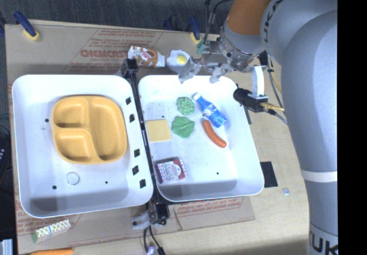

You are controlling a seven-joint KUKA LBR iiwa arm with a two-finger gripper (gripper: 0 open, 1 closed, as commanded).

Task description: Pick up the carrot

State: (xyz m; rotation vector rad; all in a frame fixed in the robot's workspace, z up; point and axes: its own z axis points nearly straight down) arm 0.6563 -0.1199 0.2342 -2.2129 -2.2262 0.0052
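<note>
The carrot (214, 133), a short orange-red stick, lies slanted in the right bin (243, 176), toward its right side. My gripper (201, 74) hovers over the bin's far edge, well above and behind the carrot. Its two fingers (186, 74) stand apart, open, with nothing between them.
Close to the carrot lie a blue bottle (210, 111), a green leaf (182, 126) and a green dotted piece (184, 105). A yellow cheese slice (158, 130) and a red packet (171, 170) sit further left. A yellow divided plate (89, 128) occupies the left bin (28, 191).
</note>
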